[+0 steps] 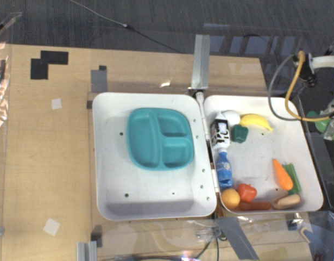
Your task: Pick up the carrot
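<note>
The carrot (282,174) lies untouched at the right bin's (313,162) lower right against a green vegetable (293,177); the approach seems not yet begun, and the tool's state I cannot tell.

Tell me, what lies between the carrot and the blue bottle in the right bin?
In the camera view, bare white bin floor lies between the carrot and the blue bottle.

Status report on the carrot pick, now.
Carrot lying in right bin, near its right wall. Green vegetable touching its right side. Potato just below. Nothing on top.
</note>
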Motion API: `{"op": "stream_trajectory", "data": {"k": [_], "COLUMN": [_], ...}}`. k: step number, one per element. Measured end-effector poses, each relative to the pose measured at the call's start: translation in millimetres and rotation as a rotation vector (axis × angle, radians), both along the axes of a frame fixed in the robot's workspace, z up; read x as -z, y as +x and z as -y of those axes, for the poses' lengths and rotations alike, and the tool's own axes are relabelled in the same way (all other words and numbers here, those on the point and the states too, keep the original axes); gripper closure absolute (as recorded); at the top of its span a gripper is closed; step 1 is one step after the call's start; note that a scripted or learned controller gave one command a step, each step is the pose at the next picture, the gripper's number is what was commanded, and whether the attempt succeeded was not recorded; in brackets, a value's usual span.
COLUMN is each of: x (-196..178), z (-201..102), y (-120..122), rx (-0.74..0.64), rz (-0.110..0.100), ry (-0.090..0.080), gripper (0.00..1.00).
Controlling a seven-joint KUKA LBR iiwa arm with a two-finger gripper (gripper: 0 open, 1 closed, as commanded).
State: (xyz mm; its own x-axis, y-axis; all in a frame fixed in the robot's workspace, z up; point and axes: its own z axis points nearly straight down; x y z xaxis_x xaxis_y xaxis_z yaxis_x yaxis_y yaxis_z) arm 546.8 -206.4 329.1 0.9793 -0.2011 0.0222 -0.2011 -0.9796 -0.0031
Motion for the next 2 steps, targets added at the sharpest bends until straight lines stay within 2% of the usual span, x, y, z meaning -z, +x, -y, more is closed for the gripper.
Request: {"op": "stream_trajectory", "data": {"k": [1,2], "x": [154.0,21.5], "z": [-1.7,1.0], "y": [-35.5,-46.8], "rx": [0.002,0.013], "rz": [-0.028,-0.004], "ry": [0.009,0.001], "gripper": [1.00,1.00]}}
